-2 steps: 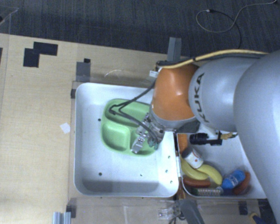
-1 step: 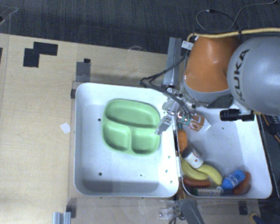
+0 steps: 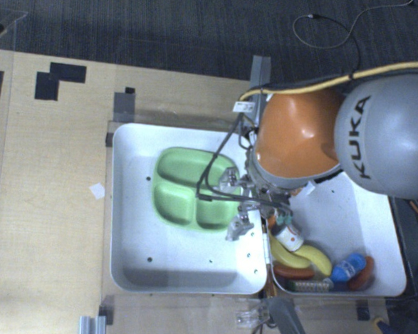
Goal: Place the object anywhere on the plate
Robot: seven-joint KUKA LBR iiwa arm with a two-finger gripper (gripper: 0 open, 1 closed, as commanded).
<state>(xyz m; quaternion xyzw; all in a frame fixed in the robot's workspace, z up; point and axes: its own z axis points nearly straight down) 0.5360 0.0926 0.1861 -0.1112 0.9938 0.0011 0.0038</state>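
Note:
A green plate (image 3: 186,186) with three compartments lies in the upper middle of the left bin (image 3: 131,214). My gripper (image 3: 236,202) hangs over the plate's right edge, close to the wall between the two bins, with the orange band and the wrist covering most of it. I see nothing held under it. A yellow banana (image 3: 304,257) lies in the near corner of the right bin (image 3: 376,231). A small white and red item (image 3: 290,238) sits just beside the banana, and a blue bottle (image 3: 349,268) lies to its right.
A dark red piece (image 3: 298,274) lies along the right bin's front wall, and a brown one (image 3: 363,278) sits past the bottle. The grey arm (image 3: 390,132) covers the right bin's upper half. A black cable (image 3: 220,156) crosses the plate.

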